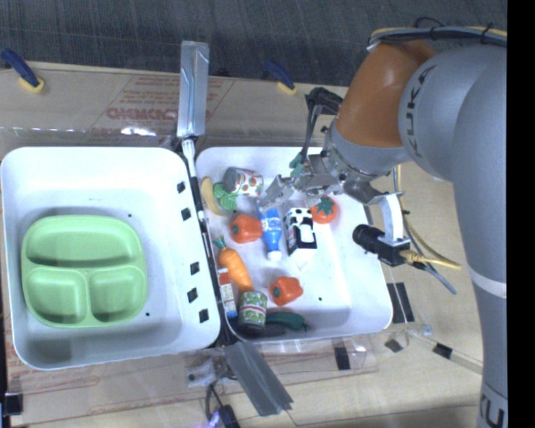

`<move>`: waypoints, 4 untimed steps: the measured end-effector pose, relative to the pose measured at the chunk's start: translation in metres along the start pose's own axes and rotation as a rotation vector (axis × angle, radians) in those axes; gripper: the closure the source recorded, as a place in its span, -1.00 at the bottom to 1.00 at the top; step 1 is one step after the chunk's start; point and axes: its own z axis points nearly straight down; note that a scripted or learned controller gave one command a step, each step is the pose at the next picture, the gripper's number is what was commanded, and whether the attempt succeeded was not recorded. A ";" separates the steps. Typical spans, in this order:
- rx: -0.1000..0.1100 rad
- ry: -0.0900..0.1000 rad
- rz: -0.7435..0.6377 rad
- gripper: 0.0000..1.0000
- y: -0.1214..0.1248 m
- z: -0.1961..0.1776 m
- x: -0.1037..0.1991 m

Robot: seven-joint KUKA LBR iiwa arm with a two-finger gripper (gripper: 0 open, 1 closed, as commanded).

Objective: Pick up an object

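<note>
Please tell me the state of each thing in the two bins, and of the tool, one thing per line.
green tray: flat in the left bin, nothing in its compartments.
blue and white bottle: lying on its side.
carrot: lying flat by the divider.
black and white carton: lying down, beside the bottle.
printed can: tipped on its side.
small can: upright, near front wall.
tool: low over the right bin, holding nothing visible.

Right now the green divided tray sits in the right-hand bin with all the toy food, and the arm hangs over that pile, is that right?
Not quite. The camera view shows the green divided tray alone in the left bin. The toy food, such as the carrot and blue bottle, lies in the right bin, and the arm does hang over that pile.
</note>
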 end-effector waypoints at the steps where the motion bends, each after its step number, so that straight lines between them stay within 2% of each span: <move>1: -0.009 -0.003 0.005 -1.00 -0.011 0.102 0.003; 2: -0.009 -0.002 -0.078 -1.00 -0.017 0.034 0.013; 3: -0.016 -0.013 -0.304 -1.00 -0.020 0.111 0.010; 4: -0.009 -0.004 -0.237 -1.00 -0.030 0.095 0.009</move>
